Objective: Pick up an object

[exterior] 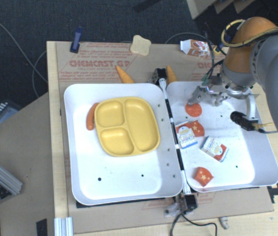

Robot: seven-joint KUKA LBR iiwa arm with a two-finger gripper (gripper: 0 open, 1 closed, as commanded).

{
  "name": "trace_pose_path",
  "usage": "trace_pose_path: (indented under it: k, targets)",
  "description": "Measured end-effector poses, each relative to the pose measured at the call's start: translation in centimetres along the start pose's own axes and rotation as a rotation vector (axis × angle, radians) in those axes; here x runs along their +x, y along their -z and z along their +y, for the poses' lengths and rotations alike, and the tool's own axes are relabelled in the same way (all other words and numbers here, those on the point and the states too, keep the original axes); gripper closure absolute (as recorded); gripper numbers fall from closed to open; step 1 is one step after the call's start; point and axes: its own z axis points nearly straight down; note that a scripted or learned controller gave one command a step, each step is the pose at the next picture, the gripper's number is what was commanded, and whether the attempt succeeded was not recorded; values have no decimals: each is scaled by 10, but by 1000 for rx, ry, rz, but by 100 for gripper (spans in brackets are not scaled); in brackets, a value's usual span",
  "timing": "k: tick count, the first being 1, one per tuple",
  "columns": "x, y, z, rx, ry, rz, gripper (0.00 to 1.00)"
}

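My gripper [198, 96] hangs over the far left part of the right bin [257, 156], just above a round red slice [194, 110]. Whether it touches the slice is unclear. Nearer the front of that bin lie a red and white packet [187, 133], a small white carton [214, 149] and a red chunk [203, 176]. In the left bin [80, 166] a yellow divided plate [126, 126] sits with an orange sausage [90, 117] against its left side.
On the cardboard behind the bins lie a bread slice [140, 44], two carrots [124, 74] [171, 74], a blue clip [76, 39] and a small packet [195, 46]. The arm [257, 48] covers the bench's far right corner, with a black cable [244, 121] over the right bin.
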Motion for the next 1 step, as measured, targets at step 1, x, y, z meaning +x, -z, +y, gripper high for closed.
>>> trace_pose_path:
  k: [1]
  targets:
    - [42, -1, -14, 4, 1, 3, 0]
